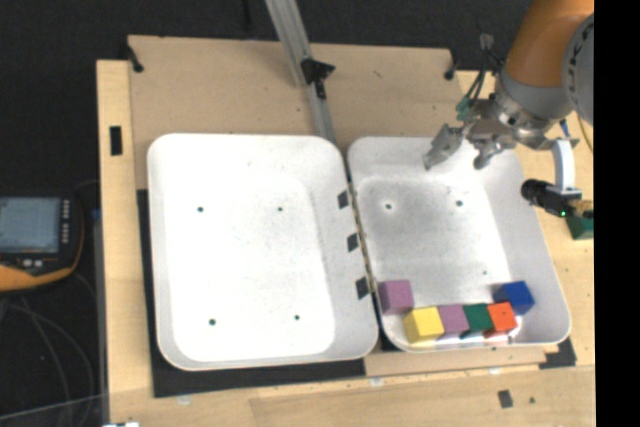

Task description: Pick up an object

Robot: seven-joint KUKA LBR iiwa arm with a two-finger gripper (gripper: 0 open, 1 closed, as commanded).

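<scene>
Blocks lie closest to the camera, huddled along the near edge of the right bin [520, 215], well below the hand [463, 151] and apart from it. Largest first: the surface [240, 85] carries both bins; the left bin [245, 245] sits off to the hand's far side, across the divider. The right bin is directly under the hand, which hovers over its far end with the two fingers spread wide and nothing between them.

Among the blocks, a purple block [396, 294] stands nearest the hand's line of travel, a little apart from the row. Behind it toward the rim sit a yellow block [424, 323], a mauve block [453, 318], a green block [476, 317], an orange block [501, 317] and a blue block [515, 295], packed side by side and touching.

I judge the approach step is in hand: no grasp is begun. The next move calls for travel toward the near rim, then a descent. The lone purple block looks the easiest target, since the packed row leaves little room for fingers.
</scene>
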